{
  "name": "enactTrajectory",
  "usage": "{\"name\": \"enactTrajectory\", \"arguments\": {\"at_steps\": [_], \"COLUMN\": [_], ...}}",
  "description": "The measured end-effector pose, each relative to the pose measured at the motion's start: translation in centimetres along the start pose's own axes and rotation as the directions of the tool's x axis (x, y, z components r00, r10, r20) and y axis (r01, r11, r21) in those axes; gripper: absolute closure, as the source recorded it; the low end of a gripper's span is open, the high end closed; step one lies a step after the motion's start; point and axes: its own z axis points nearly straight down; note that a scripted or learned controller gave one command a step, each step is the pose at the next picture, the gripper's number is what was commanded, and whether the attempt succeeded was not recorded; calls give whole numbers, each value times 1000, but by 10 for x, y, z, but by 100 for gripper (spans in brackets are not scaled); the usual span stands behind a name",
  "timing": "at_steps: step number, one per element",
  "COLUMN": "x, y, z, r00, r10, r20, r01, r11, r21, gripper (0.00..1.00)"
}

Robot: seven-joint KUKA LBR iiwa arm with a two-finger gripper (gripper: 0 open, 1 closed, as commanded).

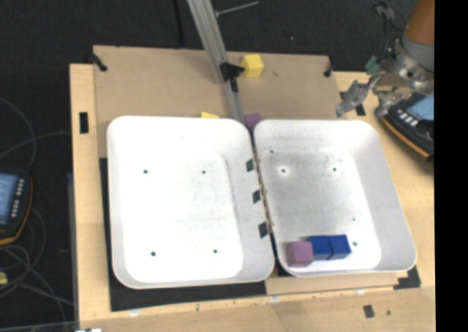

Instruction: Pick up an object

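Two white bins side by side on the bench: left bin (124,177), right bin (365,170). Task objects sit in the right bin's 6 o'clock area, against the near wall: purple block (299,252) touching a blue block (328,246) at its 3 o'clock. Yellow block (253,66) on the board at 12 o'clock, beside the metal rail (205,16). Small purple piece (252,121) and yellow sliver (210,115) just past the bins' far rims. Gripper (351,102) hangs at 2 o'clock, outside the right bin's far corner, well apart from the blocks, holding nothing; can't tell the jaw state at this angle.
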Motion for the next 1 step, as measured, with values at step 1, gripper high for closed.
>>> {"name": "enactTrajectory", "arguments": {"at_steps": [1], "x": [76], "y": [0], "z": [64], "r00": [1000], "r10": [2], "r20": [-4], "r01": [-2], "r11": [1000], "r21": [4], "gripper": [0]}}
